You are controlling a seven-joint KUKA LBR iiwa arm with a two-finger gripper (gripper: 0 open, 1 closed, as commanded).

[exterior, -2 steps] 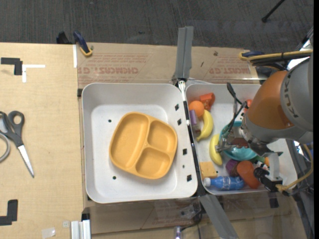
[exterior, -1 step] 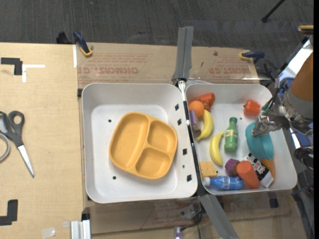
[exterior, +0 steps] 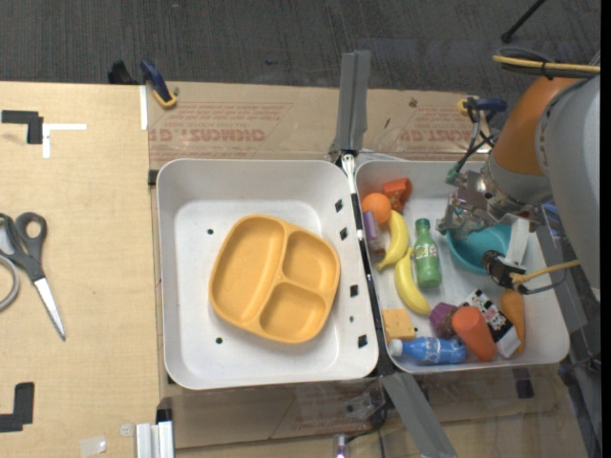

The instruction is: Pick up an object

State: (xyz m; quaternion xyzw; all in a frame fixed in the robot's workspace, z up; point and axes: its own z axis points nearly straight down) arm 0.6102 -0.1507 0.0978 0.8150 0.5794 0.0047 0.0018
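On the bench (exterior: 76, 351) at nine o'clock lie scissors (exterior: 33, 265), well apart from the bins. The left bin (exterior: 181, 284) holds a yellow tray (exterior: 275, 279), three wells up, near its middle. The right bin (exterior: 544, 346) is crowded: an orange (exterior: 375, 206) at its eleven o'clock, two bananas (exterior: 403, 265) running down beside a green bottle (exterior: 426, 254), a cracker (exterior: 398, 324) and blue bottle (exterior: 431, 351) at six o'clock, and a carrot (exterior: 474, 334) beside them. At the bin's two o'clock the hand (exterior: 466, 214) hangs low over a teal bowl (exterior: 479, 248); whether its grip is open or closed I cannot tell, and nothing shows between its tips. I judge this the reach-down step, with no object taken yet. The next move calls for a short, straight descent onto one thing, likely the bowl's rim, then a firm close before lifting.
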